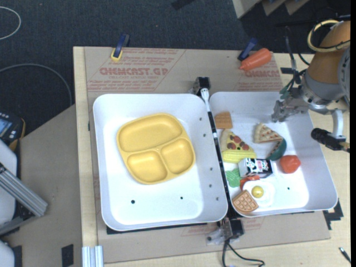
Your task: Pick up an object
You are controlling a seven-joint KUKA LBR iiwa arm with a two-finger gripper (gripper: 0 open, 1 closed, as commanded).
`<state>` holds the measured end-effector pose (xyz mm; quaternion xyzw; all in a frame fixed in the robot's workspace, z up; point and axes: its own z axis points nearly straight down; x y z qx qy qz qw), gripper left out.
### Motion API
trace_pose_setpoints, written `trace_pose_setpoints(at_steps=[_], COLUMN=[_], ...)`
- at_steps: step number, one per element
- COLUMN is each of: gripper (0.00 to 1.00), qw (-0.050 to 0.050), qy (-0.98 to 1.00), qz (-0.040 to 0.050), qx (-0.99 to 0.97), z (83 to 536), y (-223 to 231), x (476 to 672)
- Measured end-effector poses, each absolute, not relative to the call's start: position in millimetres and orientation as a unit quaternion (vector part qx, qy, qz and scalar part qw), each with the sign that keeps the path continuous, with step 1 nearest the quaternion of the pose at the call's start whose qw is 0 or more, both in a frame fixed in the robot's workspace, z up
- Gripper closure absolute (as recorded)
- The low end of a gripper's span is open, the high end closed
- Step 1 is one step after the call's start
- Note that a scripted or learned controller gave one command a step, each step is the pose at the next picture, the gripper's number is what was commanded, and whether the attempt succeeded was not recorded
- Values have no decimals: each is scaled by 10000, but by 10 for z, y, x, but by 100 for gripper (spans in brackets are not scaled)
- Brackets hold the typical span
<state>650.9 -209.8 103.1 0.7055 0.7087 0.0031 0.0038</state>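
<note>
My gripper [282,113] hangs over the far part of the right bin [317,188], open with nothing between its fingers. Just in front of it and slightly left lies a tan wedge of toy toast [267,133] beside a green curved piece [279,148]. A red tomato [288,163] sits nearer the front. Along the bin's left side are a brown cracker square [223,119], a pizza slice [236,143], a yellow corn cob [238,156], a black-and-white carton [257,166], a fried egg [260,192] and a waffle [245,202].
The left bin [111,199] holds a yellow divided plate [156,148]. An orange toy carrot [256,59] lies on the bench behind the right bin, and a blue-and-yellow clip [118,48] sits at the bench's back edge.
</note>
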Motion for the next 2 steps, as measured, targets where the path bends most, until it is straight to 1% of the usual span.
trace_pose_setpoints(at_steps=[1,2], gripper=[100,100], qw=[38,41], qy=[7074,7075], qz=[16,19], qx=[7068,7067], z=[1472,1928], y=[-2121,-2150], x=[6524,6585])
